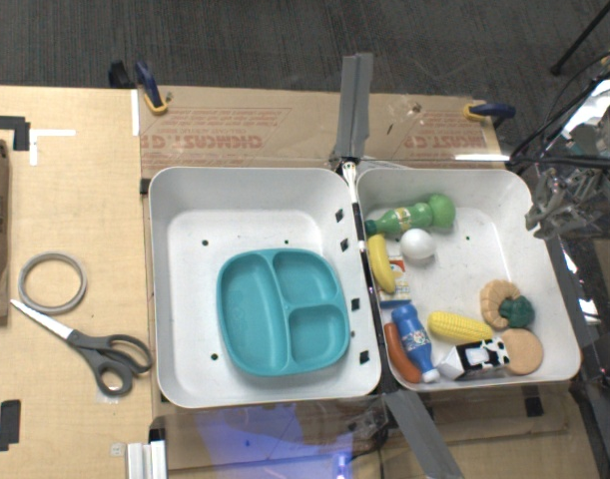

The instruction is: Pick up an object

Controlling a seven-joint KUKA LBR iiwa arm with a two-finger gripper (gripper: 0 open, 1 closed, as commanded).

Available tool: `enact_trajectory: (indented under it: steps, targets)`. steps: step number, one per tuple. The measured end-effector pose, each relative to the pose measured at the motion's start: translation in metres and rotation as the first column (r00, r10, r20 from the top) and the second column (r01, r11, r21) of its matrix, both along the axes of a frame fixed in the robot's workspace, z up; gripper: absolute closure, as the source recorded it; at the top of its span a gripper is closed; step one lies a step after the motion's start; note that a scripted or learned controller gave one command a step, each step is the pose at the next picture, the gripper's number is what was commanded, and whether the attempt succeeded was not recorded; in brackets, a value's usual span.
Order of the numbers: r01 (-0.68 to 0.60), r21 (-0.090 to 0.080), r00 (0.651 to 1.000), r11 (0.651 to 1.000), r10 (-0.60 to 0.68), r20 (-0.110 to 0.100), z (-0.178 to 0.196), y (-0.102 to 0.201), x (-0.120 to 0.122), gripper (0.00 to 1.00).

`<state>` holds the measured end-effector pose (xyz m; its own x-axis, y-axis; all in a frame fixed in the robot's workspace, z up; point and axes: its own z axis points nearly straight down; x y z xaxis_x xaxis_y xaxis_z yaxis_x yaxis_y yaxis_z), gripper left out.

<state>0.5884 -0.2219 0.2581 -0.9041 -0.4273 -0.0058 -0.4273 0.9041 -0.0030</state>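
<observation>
Pale wood and brown cardboard cover the worktop (75,188), with dark carpet beyond it. A tape roll (52,280) and scissors (90,347) lie left of the left bin (175,208), which holds a teal divided plate (283,311). The right bin (504,193) holds a green bottle (416,216), white ball (417,244), banana (382,263), blue bottle (412,335) and corn (458,326). The arm (574,178) sits at the right edge beside that bin; its grasping end cannot be made out.

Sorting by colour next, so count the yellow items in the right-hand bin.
2. The banana lies along the bin's left wall, below the green bottle. The corn cob lies lower, right of the blue bottle. Others could hide beneath the pile.
</observation>
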Motion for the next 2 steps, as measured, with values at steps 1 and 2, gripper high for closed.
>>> enact_trajectory:
  steps: [1,2]
  targets:
    - [0.219,0.002,0.976,0.976,-0.219,-0.003,-0.159,0.0012,0.0379,1.0]
    - [0.219,0.001,0.976,0.976,-0.219,-0.001,-0.1583,0.0009,0.0382,0.0]
